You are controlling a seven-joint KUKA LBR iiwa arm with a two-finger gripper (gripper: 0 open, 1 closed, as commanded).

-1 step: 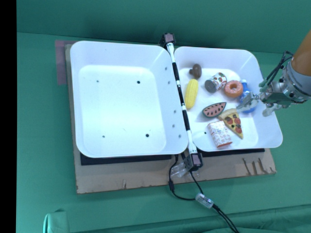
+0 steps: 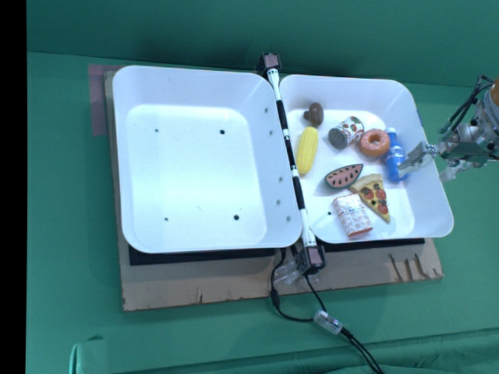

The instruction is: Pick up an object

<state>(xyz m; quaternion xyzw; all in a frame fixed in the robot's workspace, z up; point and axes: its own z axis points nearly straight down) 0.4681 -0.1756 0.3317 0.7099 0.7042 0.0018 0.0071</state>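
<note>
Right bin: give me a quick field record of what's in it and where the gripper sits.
right bin: holds eight toy items
back: brown mushroom, tin can on its side
middle: corn cob, donut, blue bottle
front: watermelon slice, pizza slice, red-and-white carton
gripper: over the bin's right side, beside the blue bottle
grasp: cannot tell
left bin: white, beside the right one
</note>
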